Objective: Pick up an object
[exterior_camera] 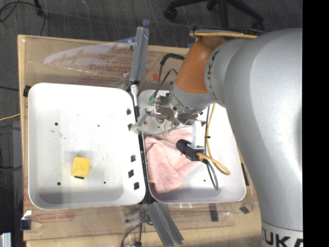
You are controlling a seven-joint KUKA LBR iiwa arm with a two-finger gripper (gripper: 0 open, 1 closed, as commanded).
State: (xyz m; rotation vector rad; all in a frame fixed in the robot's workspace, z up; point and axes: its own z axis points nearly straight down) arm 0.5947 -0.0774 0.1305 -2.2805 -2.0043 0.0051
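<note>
A pink cloth [167, 158] lies crumpled in the right bin [226, 189], covering much of its floor. My gripper [154, 122] is low at the cloth's upper left edge, close to the bin's left wall. The metal parts of the gripper touch or nearly touch the cloth there. A small yellow block [81, 166] lies on the floor of the left bin [46, 102], far from the gripper.
A black and yellow cable [205, 158] hangs from the wrist over the cloth. A metal divider rail [138, 60] runs between the bins. The grey arm covers the right side of the right bin.
</note>
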